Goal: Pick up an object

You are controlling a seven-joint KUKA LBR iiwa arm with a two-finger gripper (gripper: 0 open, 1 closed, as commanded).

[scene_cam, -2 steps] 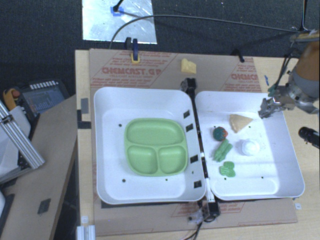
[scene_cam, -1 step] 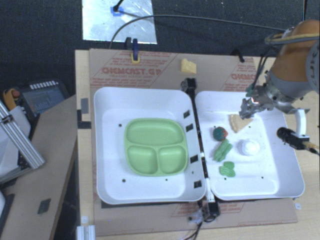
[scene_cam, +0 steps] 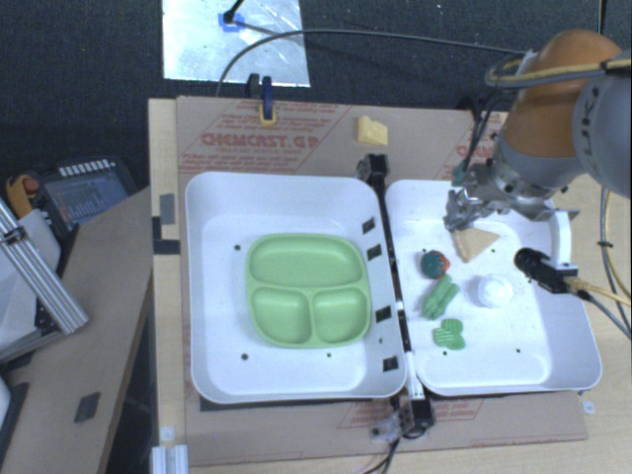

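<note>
The gripper (scene_cam: 466, 215) hangs low over the tan wedge (scene_cam: 475, 242), positioned to grasp it. Jaw state cannot be told; 4 other items lie nearby

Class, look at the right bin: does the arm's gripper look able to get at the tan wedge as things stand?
Probably yes. The gripper sits just above the tan wedge in the right bin, with nothing between them. The red-and-green ball and white ball lie apart from it, leaving room.

Red "CHEMCAST G9" print on the cardboard sheet (scene_cam: 296, 131).
</note>
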